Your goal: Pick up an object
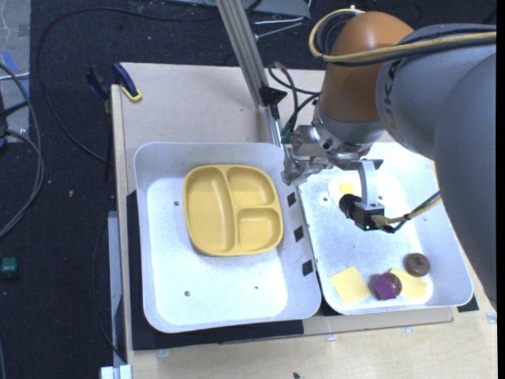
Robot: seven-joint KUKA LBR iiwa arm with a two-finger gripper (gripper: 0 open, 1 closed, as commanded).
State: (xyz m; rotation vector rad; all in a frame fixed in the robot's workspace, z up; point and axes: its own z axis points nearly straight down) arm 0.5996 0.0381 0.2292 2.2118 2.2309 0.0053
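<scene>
My gripper (302, 163) hangs over the upper left corner of the right bin (450, 247), close to the wall shared by the two bins. A yellow divided plate (233, 209) lies in the left bin (158, 235), just left of the gripper. In the right bin's front lie a flat yellow square (349, 284), a purple lump (386, 286) and a brown ring-shaped piece (417, 264); the purple lump sits partly on a pale yellow piece (417, 290). A small yellow thing (345, 188) shows right of and slightly below the gripper, partly hidden by the wrist.
A slanted metal rail (241, 42) rises behind the bins, ending near the gripper. The grey arm (442, 93) covers the right bin's upper right part. A blue and yellow tool (126, 83) lies at the bench's back left corner.
</scene>
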